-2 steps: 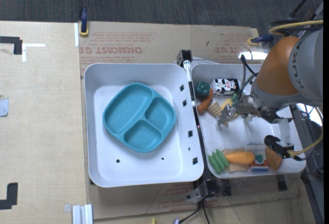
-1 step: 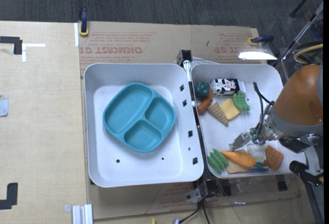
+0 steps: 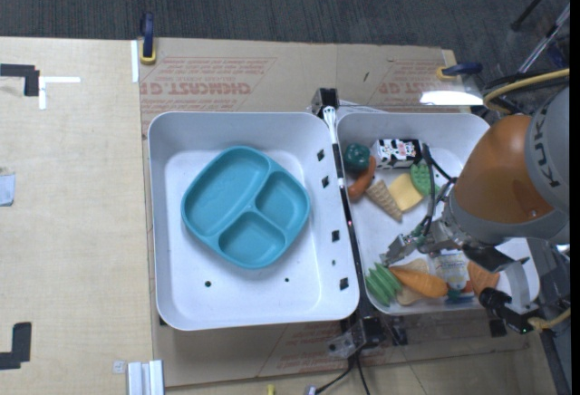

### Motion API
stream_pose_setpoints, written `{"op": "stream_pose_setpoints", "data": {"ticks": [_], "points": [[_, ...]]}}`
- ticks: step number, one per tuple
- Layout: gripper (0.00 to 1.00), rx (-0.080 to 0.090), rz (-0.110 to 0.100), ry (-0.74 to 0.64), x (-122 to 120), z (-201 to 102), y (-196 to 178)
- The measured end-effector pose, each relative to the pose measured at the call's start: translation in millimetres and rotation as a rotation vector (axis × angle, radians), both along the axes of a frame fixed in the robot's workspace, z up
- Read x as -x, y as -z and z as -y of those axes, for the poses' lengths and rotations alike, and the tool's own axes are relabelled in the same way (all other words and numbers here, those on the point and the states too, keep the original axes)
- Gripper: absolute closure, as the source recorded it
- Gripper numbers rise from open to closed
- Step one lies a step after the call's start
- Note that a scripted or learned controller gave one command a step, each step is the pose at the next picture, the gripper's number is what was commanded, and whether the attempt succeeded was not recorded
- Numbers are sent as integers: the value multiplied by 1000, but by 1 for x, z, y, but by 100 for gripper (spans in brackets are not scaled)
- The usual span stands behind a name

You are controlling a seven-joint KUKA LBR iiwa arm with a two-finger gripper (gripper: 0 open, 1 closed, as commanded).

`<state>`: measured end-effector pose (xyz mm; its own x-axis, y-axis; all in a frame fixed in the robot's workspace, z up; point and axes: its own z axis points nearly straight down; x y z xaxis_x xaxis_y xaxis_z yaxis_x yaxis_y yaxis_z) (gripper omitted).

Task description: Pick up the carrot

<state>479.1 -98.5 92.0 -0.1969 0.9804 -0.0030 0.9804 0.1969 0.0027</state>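
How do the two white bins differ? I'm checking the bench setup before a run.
The left bin holds one teal divided plate; the right bin holds a jumble of small toy foods, including the carrot with green leaves near its front edge. The left bin lies fully exposed, while the arm hangs over the right bin and hides part of it. Both are shallow, white and sit side by side.

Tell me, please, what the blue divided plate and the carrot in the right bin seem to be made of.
The blue plate: probably moulded plastic, with an even turquoise colour, a soft sheen and rounded compartment ridges. The carrot: likely a plastic or rubber toy, with flat uniform orange and stiff green leaves; the exact material cannot be told.
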Motion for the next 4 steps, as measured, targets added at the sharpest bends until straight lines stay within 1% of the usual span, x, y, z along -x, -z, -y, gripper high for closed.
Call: {"op": "stream_pose_setpoints", "data": {"ticks": [1, 2, 3, 4], "points": [[0, -1, -4, 95, -84, -58, -99], [0, 0, -6, 130, -83, 1, -32], [0, -2, -5, 45, -31, 10, 1], [0, -3, -6, 48, 1, -1, -20]]}}
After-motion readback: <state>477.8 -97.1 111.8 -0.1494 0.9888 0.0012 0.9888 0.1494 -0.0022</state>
